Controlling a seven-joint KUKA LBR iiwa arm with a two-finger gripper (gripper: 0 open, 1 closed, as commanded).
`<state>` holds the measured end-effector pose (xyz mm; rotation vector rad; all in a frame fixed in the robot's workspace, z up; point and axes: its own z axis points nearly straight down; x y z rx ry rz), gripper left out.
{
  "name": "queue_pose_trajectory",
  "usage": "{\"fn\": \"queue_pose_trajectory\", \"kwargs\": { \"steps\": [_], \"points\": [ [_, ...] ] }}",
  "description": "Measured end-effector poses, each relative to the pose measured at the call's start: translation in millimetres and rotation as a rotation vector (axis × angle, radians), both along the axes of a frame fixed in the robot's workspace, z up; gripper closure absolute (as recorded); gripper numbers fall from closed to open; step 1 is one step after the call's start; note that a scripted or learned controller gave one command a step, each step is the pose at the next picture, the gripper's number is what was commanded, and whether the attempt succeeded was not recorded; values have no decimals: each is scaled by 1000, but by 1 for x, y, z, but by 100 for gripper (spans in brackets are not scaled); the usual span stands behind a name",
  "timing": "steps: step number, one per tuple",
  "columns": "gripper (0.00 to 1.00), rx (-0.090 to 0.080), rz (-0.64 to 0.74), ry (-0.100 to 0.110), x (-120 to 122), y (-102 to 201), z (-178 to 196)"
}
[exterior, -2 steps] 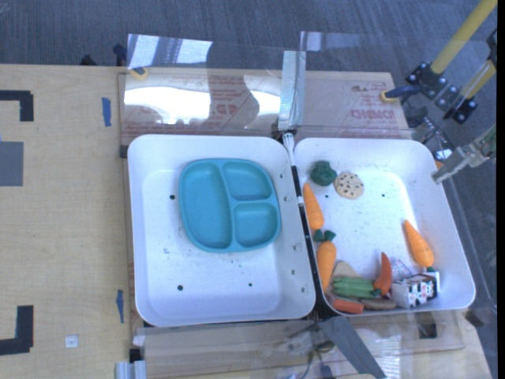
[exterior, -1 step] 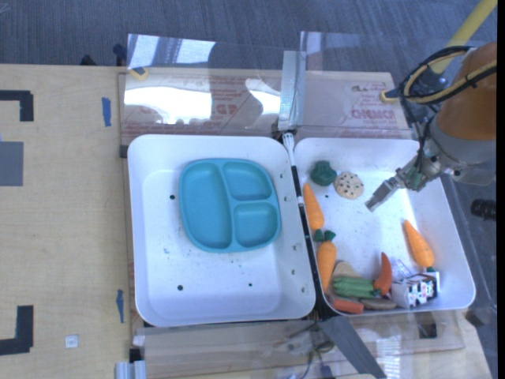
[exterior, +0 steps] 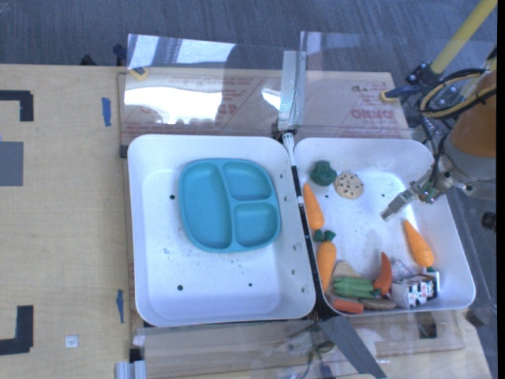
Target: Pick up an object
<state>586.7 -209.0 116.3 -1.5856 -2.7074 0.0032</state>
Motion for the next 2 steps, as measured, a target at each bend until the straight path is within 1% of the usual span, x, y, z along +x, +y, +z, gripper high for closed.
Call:
{"fn": "queue_pose_trajectory", "kwargs": {
  "steps": [1, 2],
  "points": [
    [0, 8, -59, -11, -38, -6, -28],
    [100, 0, -62, -19, -37, -10, -17]
  ]
}}
